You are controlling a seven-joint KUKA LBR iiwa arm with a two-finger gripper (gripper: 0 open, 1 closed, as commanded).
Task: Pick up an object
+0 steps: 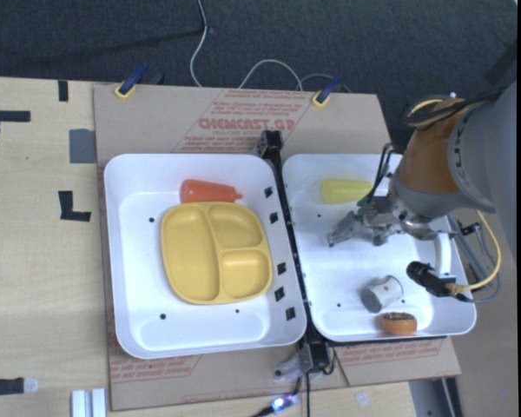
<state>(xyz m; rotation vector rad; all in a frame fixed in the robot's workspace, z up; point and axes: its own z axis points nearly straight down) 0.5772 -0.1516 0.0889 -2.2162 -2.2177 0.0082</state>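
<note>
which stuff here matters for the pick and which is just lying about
Candidates near the gripper, right bin:
yellow object
grey cylinder
orange ring

Lying about, left bin:
yellow divided plate
orange carrot

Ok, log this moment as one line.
gripper: right bin, holding nothing | yellow lemon-like object: beside it | grey cylinder, orange ring: near edge

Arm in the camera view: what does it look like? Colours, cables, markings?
The grey KUKA arm has a rounded body with a broad orange band above the wrist. A yellow cable loops along its lower side, and another curls near the top of the band. The metallic grey two-finger gripper ends in slim fingers. No markings are legible.
</note>
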